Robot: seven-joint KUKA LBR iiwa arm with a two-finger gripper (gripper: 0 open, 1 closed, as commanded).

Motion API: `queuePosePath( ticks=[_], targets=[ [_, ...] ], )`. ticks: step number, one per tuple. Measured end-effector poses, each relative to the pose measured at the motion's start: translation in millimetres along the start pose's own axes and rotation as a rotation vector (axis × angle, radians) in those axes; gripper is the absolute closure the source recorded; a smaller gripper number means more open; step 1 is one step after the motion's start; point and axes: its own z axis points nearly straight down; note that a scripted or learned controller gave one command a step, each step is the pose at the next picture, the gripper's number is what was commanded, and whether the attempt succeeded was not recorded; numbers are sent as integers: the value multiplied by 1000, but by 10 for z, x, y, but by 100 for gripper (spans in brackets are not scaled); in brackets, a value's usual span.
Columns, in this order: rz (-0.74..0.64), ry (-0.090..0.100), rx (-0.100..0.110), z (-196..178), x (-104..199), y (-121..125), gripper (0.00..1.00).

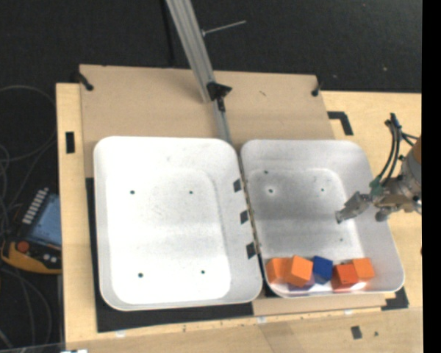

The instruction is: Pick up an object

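Five blocks, orange blocks (pixel 288 269) and a blue block (pixel 322 267), line the right bin's (pixel 301 175) near wall. Your gripper (pixel 364 206) hovers over that bin's right side, well clear of them.

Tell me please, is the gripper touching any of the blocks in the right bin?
Apart: the camera view shows the gripper above bare bin floor, well clear of the orange blocks and blue block.

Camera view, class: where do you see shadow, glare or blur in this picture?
Camera view: soft grey shadow lies across the middle of the right bin; the left bin is evenly bright, nearly washed out; the gripper looks slightly blurred; the orange and blue blocks are sharp enough to tell by colour.
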Motion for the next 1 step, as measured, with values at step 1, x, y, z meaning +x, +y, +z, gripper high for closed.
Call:
queuePosePath(
  ticks=[1],
  targets=[
    [-11, 0, -5, -468, 407, 157, 0]
  ],
)
